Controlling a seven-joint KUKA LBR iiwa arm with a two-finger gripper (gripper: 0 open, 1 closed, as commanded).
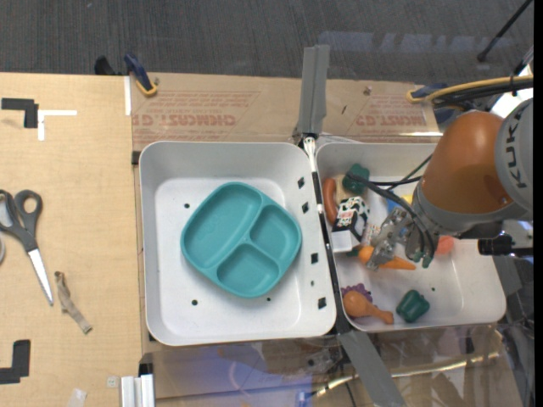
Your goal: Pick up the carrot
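Observation:
The carrot (392,263) is a small orange piece lying in the right bin (475,308), near its middle. My gripper (400,242) hangs right over it, at the end of the grey arm with the orange band that reaches in from the right. The gripper's metal parts overlap the carrot's upper edge, so part of the carrot is hidden. I cannot tell whether the gripper touches the carrot or hovers just above it.
Around the carrot lie a green toy (413,305), an orange and purple toy (366,303), a sausage (329,198), a black-and-white toy (348,212) and a dark green piece (356,176). A teal divided plate (242,240) sits in the left bin (161,312). Scissors (27,227) lie on the bench at left.

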